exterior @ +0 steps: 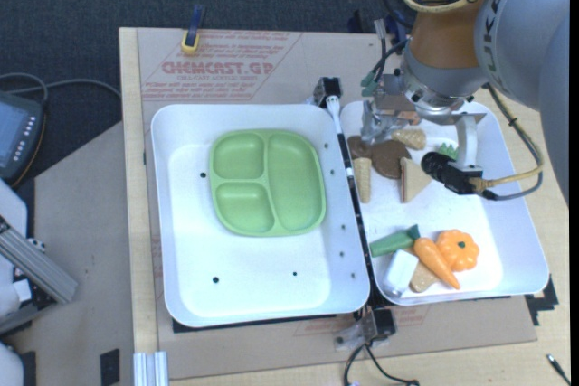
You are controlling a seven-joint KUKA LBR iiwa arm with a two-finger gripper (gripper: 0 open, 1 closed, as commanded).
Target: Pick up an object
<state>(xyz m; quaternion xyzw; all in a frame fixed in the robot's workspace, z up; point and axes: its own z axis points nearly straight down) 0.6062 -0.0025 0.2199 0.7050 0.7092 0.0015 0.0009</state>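
Your pincer (387, 124) hovers low over the brown cookie (387, 158); its grip state is unclear, nothing lifted yet.

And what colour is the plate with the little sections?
Light green. The plate shows best in the camera view, lying in the left bin.

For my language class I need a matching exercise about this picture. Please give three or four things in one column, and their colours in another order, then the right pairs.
Things:
1. divided plate
2. carrot
3. small pumpkin
4. round cookie

Descriptions:
A. brown, near the gripper
B. light green, in the left bin
C. orange, round
D. orange, long and pointed

Pairs: 1-B, 2-D, 3-C, 4-A
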